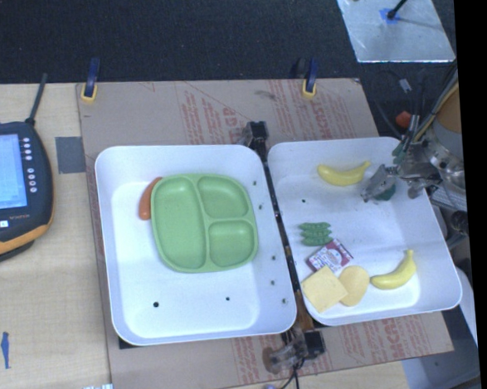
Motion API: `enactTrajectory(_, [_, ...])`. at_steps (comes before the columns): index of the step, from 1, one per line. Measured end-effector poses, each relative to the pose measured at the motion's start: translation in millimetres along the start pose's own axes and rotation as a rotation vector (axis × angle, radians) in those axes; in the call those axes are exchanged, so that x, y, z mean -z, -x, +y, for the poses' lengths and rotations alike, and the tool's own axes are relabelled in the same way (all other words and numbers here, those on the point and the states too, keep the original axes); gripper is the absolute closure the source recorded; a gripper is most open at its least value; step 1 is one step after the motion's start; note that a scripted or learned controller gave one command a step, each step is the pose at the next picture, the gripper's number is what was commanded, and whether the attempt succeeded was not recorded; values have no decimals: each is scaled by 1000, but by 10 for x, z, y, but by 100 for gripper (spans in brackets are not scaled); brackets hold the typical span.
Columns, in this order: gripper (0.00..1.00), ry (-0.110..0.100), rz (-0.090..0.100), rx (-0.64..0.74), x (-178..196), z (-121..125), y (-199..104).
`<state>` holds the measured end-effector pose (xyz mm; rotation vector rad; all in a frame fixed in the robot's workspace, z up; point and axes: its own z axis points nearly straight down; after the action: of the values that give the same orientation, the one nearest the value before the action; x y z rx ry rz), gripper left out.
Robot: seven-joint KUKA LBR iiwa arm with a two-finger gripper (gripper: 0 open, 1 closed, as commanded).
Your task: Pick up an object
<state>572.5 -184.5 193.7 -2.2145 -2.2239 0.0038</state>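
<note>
I find the jaws [382,186] low over the upper part of the right-hand shallow white plastic bin [358,223], with the grey arm [437,168] entering from the right edge. I cannot tell from this slanted view whether they stand open or closed; nothing shows between them.

The nearest candidate is the upper yellow plastic banana [343,173]. It lies just beside the jaws, on their left and slightly farther up the bin. Its long axis runs roughly left to right, curving gently. I judge the coming move turns on a short shift leftward, with the jaws set across that axis.

Count in the right bin: two yellow bananas, the second [395,273] well below the jaws; one small green ridged toy [316,232]; one red-and-white packet [331,257]; one pale yellow flat square [323,290] touching one yellow round piece [354,283].

Count in the left white bin [193,309]: one green three-compartment plastic tray [204,221], and one orange-red sausage-shaped item [146,199] at the tray's left edge, well apart from the jaws.
</note>
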Motion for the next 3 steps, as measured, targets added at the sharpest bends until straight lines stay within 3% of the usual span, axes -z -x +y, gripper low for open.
enactTrajectory(1, [0,1,0,0,-284,727,120])
enactTrajectory(2, [0,-2,0,0,-1026,773,273])
enactTrajectory(3, [0,-1,1,1,-1015,838,271])
